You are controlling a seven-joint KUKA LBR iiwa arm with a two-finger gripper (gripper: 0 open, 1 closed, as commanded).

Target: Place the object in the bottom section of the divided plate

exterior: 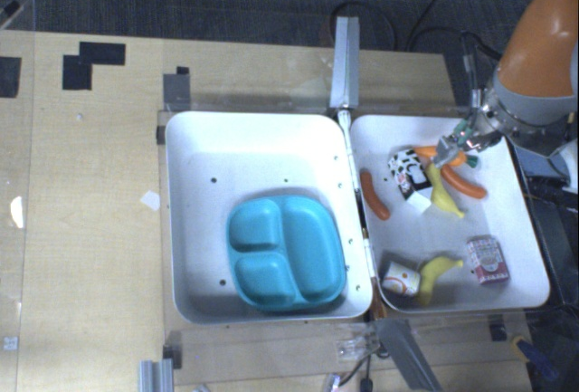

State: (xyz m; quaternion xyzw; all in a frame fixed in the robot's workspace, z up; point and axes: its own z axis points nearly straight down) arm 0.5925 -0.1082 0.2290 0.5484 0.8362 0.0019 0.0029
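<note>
Step in hand: pick, not yet made. Gripper [461, 142] low over far cluster in right bin [534, 286], just above banana [444, 193] and sausage [467, 186]; target probably one of these. Jaw state: cannot tell. Blue divided plate [286, 251] in left bin [194, 200]. Next: confirmed grasp, lift, carry left.

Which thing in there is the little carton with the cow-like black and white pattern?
Look in the right bin, upper half, just under the gripper. The carton lies left of a yellow banana. Its black-and-white patches set it apart from the orange and yellow food around it.
</note>
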